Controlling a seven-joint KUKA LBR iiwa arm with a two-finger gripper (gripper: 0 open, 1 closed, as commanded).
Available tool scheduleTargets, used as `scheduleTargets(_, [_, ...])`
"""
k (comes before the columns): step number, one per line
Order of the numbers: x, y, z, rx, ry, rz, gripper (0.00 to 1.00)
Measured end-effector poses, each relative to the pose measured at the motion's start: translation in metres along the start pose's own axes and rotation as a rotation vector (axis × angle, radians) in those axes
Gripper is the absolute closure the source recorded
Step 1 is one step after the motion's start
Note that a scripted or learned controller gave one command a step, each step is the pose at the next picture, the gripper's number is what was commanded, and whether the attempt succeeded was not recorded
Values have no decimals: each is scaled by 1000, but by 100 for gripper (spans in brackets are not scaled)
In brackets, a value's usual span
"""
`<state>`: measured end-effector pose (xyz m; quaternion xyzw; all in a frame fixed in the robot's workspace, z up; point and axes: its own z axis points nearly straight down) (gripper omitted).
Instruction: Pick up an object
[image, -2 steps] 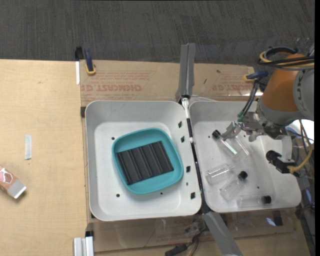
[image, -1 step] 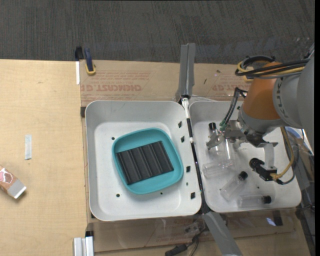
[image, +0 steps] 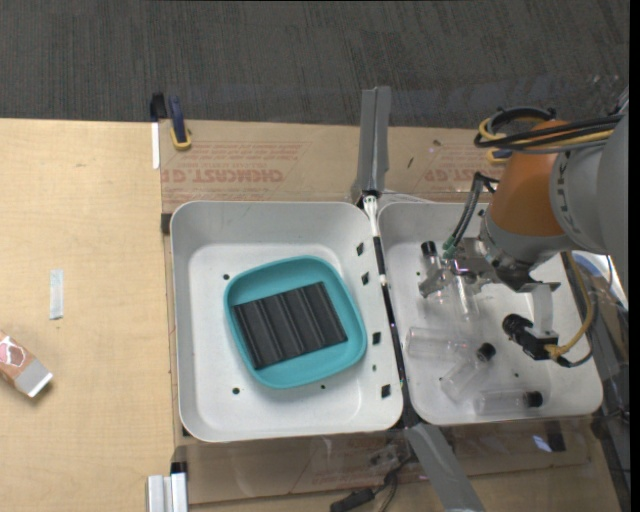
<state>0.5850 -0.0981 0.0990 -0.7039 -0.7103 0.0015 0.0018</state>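
Tool (image: 440, 268) low in right bin (image: 560, 400), about 10 o'clock; spread of jaws unreadable. Clear plastic pieces (image: 440, 350) lie at 6 o'clock from it. Descend squarely over one piece, avoid neighbours.

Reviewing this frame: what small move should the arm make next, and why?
Probably a short descent onto the clear plastic pieces in the right bin. The gripper sits over that bin's upper part with nothing visibly between its fingers, while the teal tray lies in the left bin, away from it.
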Motion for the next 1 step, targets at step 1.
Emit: scheduleTargets(1, [28,24,-154,-2,-2,-91,100])
